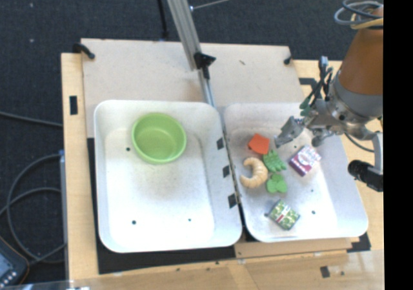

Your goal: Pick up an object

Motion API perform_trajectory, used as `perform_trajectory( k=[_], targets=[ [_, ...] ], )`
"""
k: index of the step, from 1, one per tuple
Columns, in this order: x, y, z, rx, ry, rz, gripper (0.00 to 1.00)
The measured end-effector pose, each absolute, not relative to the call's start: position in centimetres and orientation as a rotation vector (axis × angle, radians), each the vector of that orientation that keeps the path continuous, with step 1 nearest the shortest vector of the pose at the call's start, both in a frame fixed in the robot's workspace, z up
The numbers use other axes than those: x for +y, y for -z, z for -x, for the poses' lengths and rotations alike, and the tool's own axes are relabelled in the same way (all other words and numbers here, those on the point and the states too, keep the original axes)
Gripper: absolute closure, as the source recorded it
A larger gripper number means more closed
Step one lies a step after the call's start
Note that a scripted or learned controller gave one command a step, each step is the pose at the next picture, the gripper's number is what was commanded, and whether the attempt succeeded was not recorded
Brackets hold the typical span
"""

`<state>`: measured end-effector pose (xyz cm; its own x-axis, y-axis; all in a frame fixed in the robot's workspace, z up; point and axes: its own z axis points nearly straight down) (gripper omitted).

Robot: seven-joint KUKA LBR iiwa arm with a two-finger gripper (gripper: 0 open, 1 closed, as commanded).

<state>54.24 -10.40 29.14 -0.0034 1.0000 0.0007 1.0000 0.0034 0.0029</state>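
Note:
The right bin (342, 208) holds several small items. An orange-red block (259, 144) lies beside a tan croissant-shaped toy (254, 172), and a green leafy toy (276, 174) sits between them and a purple and white box (304, 160). A small green and red box (283, 214) lies nearer the front. My gripper (301, 139) hangs over the bin's back part, just above and behind the purple box. It is open, with nothing between its fingers.
A green bowl (159, 137) sits at the back of the left bin (161, 217). A slanted metal pole (184, 17) rises behind the bins, down to where they meet. The arm's orange band (361, 62) is at the right.

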Motion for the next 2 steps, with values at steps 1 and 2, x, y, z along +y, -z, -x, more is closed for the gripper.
perform_trajectory(
  k=[1,2],
  targets=[
    [-10.4,-29.1,-54.2,2.222,-0.004,-2.219,0.00],
    [-11.1,-23.1,-54.7,2.220,0.007,-2.224,0.00]
  ],
)
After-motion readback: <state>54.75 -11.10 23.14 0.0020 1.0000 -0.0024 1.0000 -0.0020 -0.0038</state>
